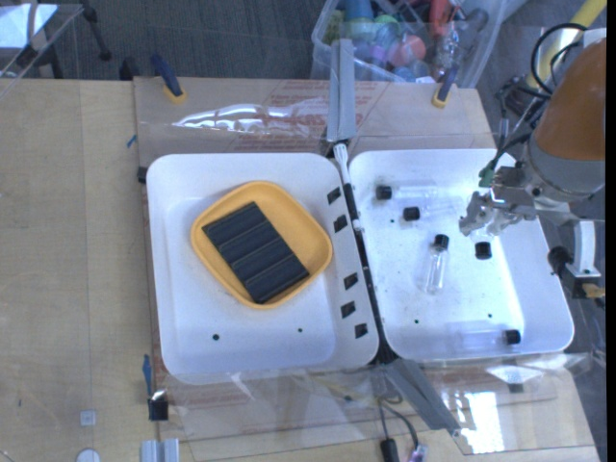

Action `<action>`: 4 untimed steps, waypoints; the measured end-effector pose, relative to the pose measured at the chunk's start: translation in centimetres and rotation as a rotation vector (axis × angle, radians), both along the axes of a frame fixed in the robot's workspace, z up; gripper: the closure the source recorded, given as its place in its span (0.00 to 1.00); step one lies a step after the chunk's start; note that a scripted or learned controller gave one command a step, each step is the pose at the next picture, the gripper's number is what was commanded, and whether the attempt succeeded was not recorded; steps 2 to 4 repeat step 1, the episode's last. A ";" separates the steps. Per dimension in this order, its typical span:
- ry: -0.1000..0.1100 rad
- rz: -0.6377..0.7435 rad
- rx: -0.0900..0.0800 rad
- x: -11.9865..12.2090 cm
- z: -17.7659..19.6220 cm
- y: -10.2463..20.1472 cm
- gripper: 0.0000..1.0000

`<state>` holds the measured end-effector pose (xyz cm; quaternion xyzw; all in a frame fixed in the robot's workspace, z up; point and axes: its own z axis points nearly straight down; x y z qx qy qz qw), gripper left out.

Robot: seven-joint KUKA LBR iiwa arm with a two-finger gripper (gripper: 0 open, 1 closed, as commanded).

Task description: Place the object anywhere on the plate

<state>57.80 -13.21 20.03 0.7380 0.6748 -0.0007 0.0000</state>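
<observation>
A yellow square plate lies in the left white bin. A dark ridged rectangular block rests flat on the plate, turned diagonally, and nothing touches it. My gripper hangs over the upper right part of the right bin, well away from the plate and the block. Below and left of the gripper lies a clear vial with a black cap. I see nothing held in the gripper.
Small black caps are scattered in the right bin. Another clear vial lies near its front edge. A raised divider separates the bins. A clear tub of colourful items stands behind.
</observation>
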 end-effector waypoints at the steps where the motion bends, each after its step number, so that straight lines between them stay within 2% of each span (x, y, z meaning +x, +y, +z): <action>1: 0.000 0.000 0.000 0.0 0.0 0.0 0.00; 4: 0.000 0.000 0.000 0.0 0.0 0.0 0.00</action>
